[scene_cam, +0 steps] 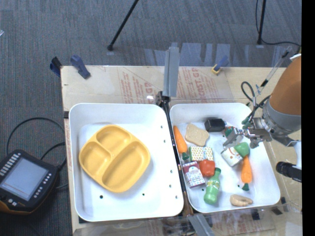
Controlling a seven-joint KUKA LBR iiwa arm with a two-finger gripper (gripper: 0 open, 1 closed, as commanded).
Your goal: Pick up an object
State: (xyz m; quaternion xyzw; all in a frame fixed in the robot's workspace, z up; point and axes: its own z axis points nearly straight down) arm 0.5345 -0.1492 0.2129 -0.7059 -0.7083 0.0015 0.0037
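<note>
- You are seeing the arm's jaws (235, 140) hanging low over the right bin (268, 190), with a green-and-white toy (236, 153) lying just beneath them; you cannot tell whether they are apart or together.
- An orange carrot (246, 169) is lying just beside that toy, and a green bottle (212, 188), a bread slice (196, 134) and a second carrot (179, 139) are resting further left.
- A yellow divided plate (114, 157) is sitting in the left bin (81, 114).
</note>
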